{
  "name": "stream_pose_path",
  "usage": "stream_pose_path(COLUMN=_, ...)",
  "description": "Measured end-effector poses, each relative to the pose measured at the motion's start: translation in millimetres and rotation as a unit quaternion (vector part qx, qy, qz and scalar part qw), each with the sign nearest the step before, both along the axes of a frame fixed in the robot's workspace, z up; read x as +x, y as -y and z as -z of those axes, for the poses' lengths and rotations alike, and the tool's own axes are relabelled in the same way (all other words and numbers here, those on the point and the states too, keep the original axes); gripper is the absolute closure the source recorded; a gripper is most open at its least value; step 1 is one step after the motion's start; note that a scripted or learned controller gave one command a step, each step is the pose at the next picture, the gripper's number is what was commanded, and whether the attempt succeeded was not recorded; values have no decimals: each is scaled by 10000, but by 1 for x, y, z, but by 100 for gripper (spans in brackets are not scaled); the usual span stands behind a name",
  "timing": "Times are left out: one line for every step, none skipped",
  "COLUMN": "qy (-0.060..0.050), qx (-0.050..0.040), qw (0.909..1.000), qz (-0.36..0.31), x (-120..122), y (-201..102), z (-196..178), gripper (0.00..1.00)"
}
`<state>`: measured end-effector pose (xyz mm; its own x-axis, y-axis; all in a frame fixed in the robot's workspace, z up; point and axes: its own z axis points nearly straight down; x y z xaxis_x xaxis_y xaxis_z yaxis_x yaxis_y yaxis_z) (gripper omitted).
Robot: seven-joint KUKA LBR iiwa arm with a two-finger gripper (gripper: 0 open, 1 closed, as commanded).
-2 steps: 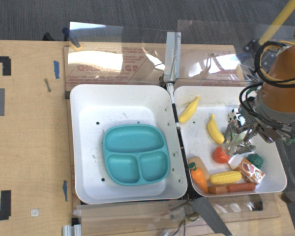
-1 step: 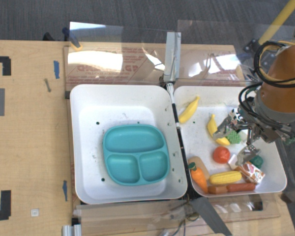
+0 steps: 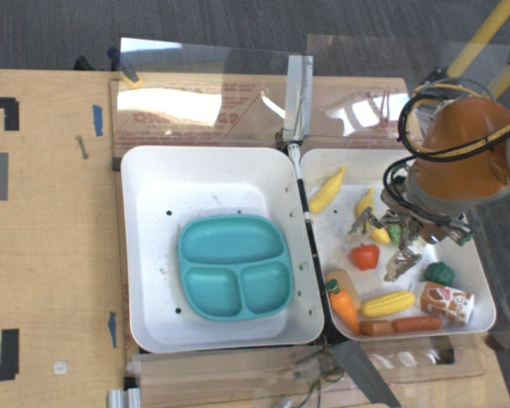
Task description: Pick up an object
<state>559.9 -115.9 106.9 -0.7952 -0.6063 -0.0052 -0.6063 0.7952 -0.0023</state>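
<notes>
My gripper (image 3: 382, 243) hangs low over the middle of the right bin (image 3: 484, 300), under the orange wrist band. It is open, its two metal fingers (image 3: 360, 224) spread apart. A small yellow-green toy (image 3: 381, 234) lies between them, not clamped. A red tomato (image 3: 365, 257) sits just left of the gripper and a green toy (image 3: 439, 272) just right of it. A banana (image 3: 325, 190) lies at the bin's back left.
Along the right bin's front lie a carrot (image 3: 342, 305), a yellow corn cob (image 3: 387, 303), a red sausage (image 3: 404, 324) and a juice carton (image 3: 447, 303). The left bin (image 3: 144, 228) holds a teal divided plate (image 3: 235, 264). A divider wall (image 3: 299, 198) separates the bins.
</notes>
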Motion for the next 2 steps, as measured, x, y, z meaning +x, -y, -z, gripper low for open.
stream_pose_path(qy=24, qx=-1, qw=10000, qz=45, x=-14, y=-1, z=18, gripper=0)
stream_pose_path(qy=74, qx=8, qw=10000, qz=45, x=-10, y=-4, z=6, gripper=100)
